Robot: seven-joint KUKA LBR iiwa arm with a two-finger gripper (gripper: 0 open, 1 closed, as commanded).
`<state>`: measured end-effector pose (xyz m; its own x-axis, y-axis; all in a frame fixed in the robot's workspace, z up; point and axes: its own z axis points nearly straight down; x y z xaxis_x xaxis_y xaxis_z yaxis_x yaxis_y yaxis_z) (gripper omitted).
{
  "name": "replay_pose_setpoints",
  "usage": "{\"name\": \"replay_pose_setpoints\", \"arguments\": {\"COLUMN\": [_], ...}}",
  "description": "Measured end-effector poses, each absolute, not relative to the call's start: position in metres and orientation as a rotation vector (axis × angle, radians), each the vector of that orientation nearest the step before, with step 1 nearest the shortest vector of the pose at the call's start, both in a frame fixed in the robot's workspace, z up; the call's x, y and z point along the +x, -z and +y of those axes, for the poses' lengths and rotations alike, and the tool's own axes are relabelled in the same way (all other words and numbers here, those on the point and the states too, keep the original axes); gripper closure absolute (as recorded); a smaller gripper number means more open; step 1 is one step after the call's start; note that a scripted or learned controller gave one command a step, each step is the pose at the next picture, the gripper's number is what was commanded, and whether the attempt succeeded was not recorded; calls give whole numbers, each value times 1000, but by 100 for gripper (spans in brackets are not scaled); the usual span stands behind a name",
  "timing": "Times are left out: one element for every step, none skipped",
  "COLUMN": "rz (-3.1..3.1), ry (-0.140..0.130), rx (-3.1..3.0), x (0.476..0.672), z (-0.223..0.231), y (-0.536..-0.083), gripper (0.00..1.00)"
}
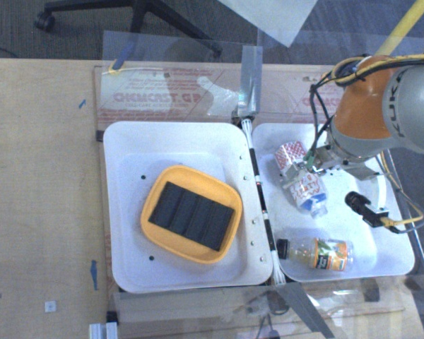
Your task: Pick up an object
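we hover the gripper [312,162] at the red-patterned packet [302,182] in the right bin [389,260]; jaw opening we cannot tell. next, a firm closing, then lift.

Left shallow white plastic bin [120,189]: rounded yellow dish [191,214] bearing a black ribbed pad [192,216]; right shallow white plastic bin [396,256]: crumpled red-and-white checked wrapper [291,152], clear plastic bottle with red-and-white label and blue cap [309,193], and lying clear bottle with black cap and orange-green label [318,253]; grey robot arm [410,111] with orange band [360,108]; pale tan wooden desk [39,189] with small blue marks.
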<state>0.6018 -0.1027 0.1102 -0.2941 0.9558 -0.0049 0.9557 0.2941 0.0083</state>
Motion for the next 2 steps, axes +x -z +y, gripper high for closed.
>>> {"name": "replay_pose_setpoints", "arguments": {"rz": [2635,2655], "ry": [-1,1], "rx": [1707,1681], "x": [635,637], "z": [-54,-56], "y": [-206,-184], "gripper": [100,100]}}
